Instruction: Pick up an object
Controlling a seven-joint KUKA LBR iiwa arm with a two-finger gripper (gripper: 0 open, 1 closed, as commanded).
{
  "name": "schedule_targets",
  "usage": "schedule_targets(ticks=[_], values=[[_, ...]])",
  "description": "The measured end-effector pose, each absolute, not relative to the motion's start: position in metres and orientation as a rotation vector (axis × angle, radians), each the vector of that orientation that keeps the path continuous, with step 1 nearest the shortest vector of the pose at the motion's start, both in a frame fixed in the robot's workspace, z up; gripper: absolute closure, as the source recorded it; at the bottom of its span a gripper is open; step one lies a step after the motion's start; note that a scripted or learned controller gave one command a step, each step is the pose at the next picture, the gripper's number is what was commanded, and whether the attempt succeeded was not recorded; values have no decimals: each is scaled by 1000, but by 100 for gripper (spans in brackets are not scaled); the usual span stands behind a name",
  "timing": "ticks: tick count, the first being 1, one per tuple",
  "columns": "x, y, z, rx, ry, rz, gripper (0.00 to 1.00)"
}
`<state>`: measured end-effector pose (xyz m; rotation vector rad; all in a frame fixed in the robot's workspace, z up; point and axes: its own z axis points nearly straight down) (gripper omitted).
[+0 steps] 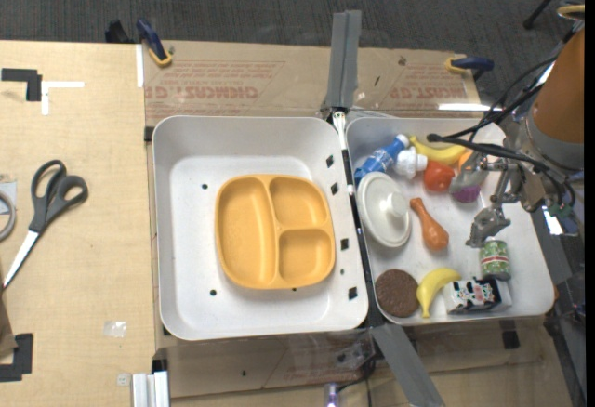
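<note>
Hovering above the right bin (530, 308), the hand (485, 227) overhangs a green can (495, 258).

Right-hand bin (535, 303), contents. Far edge: a blue and white bottle (383, 159) on its side, a yellow banana (437, 151), a red tomato-like fruit (439, 177) and a small purple item (465, 190). Centre: a white lidded bowl (386, 210) by the left wall, with an orange drumstick-shaped toy (429, 224) just beside it. Near edge: a brown round disc (398, 293), a second small banana (433, 288), a black-and-white printed box (476, 295) and, just beyond it, a green-labelled can (495, 258) standing upright.
</note>
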<state>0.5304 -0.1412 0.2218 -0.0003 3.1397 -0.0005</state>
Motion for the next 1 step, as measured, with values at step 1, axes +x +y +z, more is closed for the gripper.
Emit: schedule_targets(ticks=[1], values=[[540, -114, 97, -38, 3130, -5, 0]])
